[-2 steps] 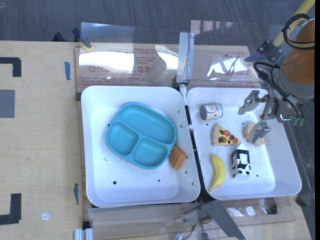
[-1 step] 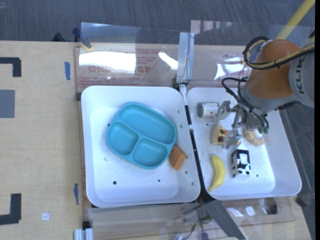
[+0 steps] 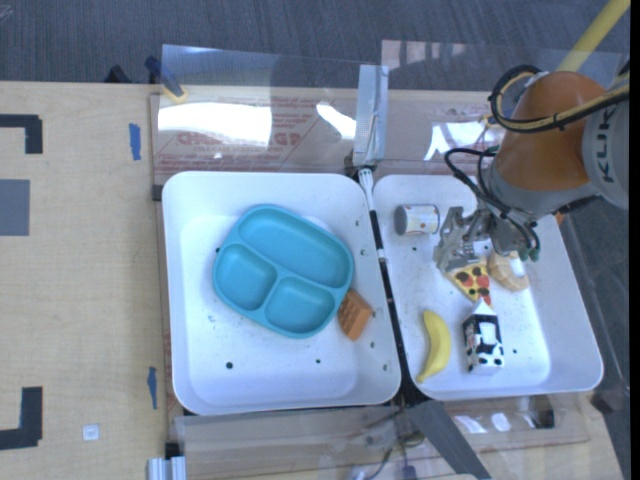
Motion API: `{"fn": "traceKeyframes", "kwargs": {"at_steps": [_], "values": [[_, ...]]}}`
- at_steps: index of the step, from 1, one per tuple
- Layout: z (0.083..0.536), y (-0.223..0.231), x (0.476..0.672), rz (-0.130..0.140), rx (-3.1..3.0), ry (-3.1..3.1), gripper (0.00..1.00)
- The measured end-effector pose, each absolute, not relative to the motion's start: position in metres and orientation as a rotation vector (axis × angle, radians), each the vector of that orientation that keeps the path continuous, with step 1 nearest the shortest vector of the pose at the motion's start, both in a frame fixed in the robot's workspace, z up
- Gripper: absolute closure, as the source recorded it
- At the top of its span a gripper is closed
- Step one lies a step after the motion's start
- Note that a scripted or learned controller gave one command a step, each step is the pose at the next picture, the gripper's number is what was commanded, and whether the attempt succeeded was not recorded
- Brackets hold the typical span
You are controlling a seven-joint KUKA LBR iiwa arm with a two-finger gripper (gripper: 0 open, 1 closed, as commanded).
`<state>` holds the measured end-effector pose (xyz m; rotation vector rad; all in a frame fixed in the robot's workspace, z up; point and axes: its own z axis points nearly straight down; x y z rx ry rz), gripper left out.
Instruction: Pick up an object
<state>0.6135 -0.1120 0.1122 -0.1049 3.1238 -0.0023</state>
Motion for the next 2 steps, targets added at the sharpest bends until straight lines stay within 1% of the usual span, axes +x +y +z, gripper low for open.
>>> {"fn": "traceKeyframes", "kwargs": {"at_steps": [1,2], "values": [[0.189,-0.004,0.624,0.007,0.446,3.097,1.0],[0.186,0.078,0.552,0.003,0.715,3.058,1.0]]}}
